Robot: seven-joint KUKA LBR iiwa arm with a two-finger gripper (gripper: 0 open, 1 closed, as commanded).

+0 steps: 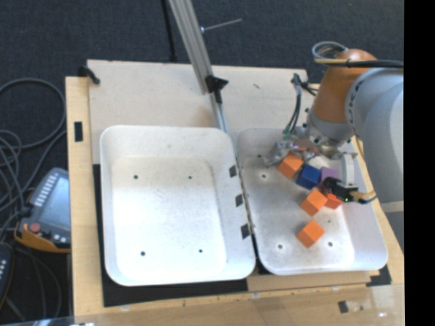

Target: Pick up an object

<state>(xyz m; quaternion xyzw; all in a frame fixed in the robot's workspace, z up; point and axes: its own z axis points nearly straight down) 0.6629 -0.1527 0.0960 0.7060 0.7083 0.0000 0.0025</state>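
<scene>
A: What colours are in the right bin?
B: It's white with dark speckles. Three orange cubes, a blue cube and a lilac block at two o'clock.
A: The arm?
B: Grey, with an orange band.

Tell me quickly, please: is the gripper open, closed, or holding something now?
Gripper: cannot be told. It is low in the right white bin, beside the orange block and the blue block.

Blocks crowd right bin; left bin open.
</scene>
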